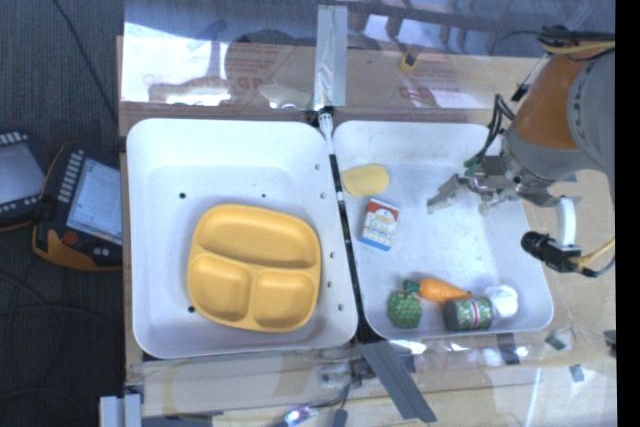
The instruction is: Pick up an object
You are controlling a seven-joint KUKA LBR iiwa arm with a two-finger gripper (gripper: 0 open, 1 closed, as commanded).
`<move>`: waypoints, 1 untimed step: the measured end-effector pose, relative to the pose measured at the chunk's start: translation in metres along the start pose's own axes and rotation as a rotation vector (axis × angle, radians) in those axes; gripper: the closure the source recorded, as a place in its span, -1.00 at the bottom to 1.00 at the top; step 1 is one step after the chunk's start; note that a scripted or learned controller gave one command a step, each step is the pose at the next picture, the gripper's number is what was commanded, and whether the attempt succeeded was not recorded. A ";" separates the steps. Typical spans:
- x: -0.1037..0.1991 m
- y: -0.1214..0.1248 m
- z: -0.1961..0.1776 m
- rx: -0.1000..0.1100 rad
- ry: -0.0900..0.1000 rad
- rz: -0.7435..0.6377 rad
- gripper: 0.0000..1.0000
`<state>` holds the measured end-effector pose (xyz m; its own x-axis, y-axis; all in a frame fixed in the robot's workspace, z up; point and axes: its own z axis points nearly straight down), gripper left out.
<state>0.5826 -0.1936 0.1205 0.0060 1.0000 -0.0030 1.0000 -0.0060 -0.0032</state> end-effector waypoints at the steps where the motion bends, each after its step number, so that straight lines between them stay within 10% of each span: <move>1: 0.001 0.051 0.005 -0.001 0.000 0.114 -1.00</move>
<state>0.6333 -0.1926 0.1157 0.1194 0.9928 -0.0037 0.9928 -0.1194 -0.0014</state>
